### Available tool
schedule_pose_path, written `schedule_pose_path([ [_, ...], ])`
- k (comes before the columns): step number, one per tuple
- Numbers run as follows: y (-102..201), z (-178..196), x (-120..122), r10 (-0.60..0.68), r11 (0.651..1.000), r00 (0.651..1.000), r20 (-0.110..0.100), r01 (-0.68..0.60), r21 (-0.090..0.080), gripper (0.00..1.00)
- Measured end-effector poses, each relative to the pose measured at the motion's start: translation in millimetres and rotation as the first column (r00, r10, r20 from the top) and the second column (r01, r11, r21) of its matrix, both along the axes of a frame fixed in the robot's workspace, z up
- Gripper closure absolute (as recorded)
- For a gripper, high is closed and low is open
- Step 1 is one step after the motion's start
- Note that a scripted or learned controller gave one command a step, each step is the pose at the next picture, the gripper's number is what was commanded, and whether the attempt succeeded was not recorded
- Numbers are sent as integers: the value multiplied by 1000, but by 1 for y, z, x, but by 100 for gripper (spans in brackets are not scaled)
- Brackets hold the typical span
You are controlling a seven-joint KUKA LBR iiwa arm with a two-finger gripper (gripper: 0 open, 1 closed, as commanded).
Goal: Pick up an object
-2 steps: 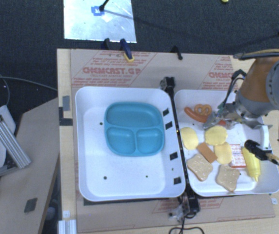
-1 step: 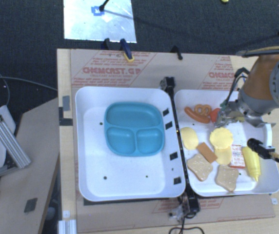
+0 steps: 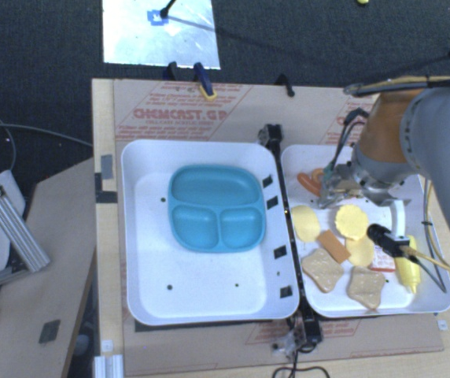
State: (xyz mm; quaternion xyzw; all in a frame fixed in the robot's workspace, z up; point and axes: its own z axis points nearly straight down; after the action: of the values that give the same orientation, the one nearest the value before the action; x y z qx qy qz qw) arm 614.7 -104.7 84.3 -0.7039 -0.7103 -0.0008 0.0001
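Arm (image 3: 414, 132) in from right, gripper (image 3: 333, 186) low over far-left part of right bin (image 3: 429, 309). Can't tell hand state. Nearest item: orange-red piece (image 3: 308, 183), just left of gripper. Yellow rounds (image 3: 351, 221) just near of it, toast slices (image 3: 322, 269) at near edge, orange block (image 3: 334, 246) between. Blue divided plate (image 3: 215, 207) alone in left bin (image 3: 142, 290).

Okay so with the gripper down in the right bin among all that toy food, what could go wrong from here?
1. The gripper sits beside the orange carrot-like piece, near the shallow white right bin's back wall, so it may shove the piece rather than grasp it.
2. The round yellow slices and orange block lie packed together; a grab there could catch two.
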Motion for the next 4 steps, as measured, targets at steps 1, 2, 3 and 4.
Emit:
schedule_pose_path([
  [1,-3,0,0,-5,1000,1000,1,5,-1,0],
  [2,-3,12,1,-2,1000,1000,4,2,0,100],
  [3,-3,11,1,-2,1000,1000,3,2,-1,0],
  [4,-3,22,1,0,1000,1000,6,0,0,100],
])
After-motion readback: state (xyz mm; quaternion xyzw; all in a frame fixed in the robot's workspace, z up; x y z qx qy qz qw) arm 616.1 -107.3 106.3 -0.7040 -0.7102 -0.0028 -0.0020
